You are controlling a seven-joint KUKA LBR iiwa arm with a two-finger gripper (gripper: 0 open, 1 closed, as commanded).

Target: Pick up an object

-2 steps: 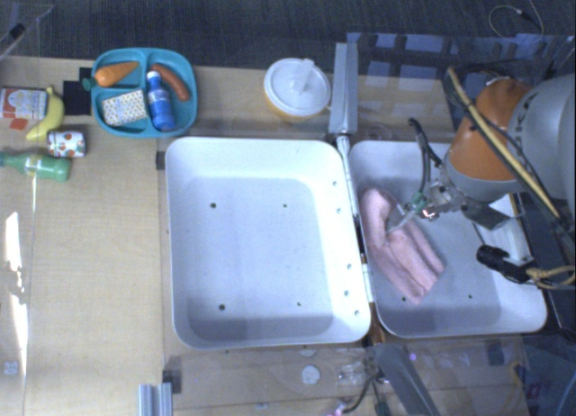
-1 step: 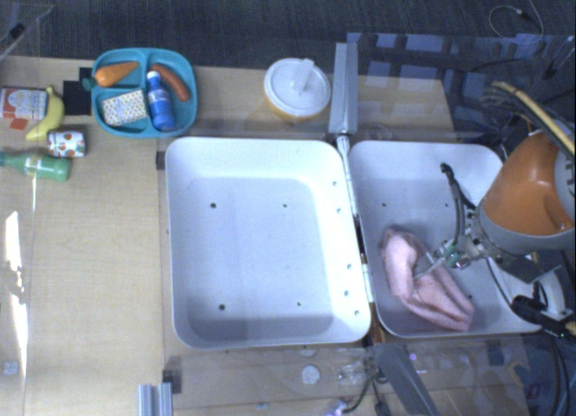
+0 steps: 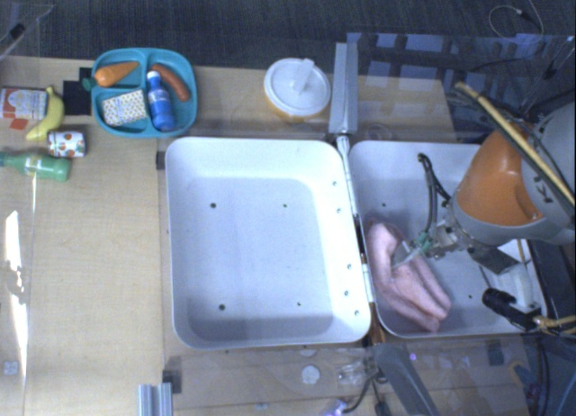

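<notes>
A soft pink object [image 3: 403, 277], like a plush or a folded cloth, lies in the right bin [image 3: 396, 167] against its left wall and near the front. My gripper [image 3: 421, 247] reaches down from the right, with the orange band [image 3: 493, 185] above it, and its tip sits at the pink object's upper right edge. The fingers are small and blurred against the pink surface.
The left bin [image 3: 261, 239] stands beside the right one, parted by a metal divider [image 3: 355, 225]. On the bench at the back left are a blue tray of toy food [image 3: 144, 92], a white lidded cup [image 3: 297, 87], a banana [image 3: 47, 115] and a green bottle [image 3: 36, 166].
</notes>
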